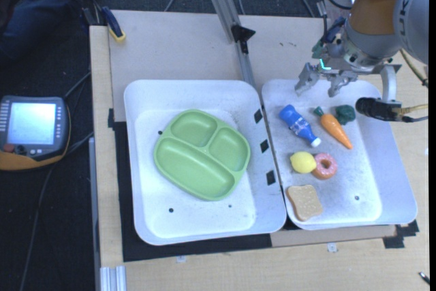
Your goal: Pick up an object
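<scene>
The gripper [321, 83] hangs spread open and empty above the right bin [395, 167], at its far edge. Nearest it in that bin lies the blue bottle [299, 124], then the carrot [336, 130]. Further inside sit the lemon [303, 162], doughnut [324, 165] and bread slice [304, 201]. All lie separated, leaving finger clearance.

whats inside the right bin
In the right bin: blue bottle, carrot, lemon, donut, bread slice. The gripper hangs over its far edge, covering some floor there.
</scene>
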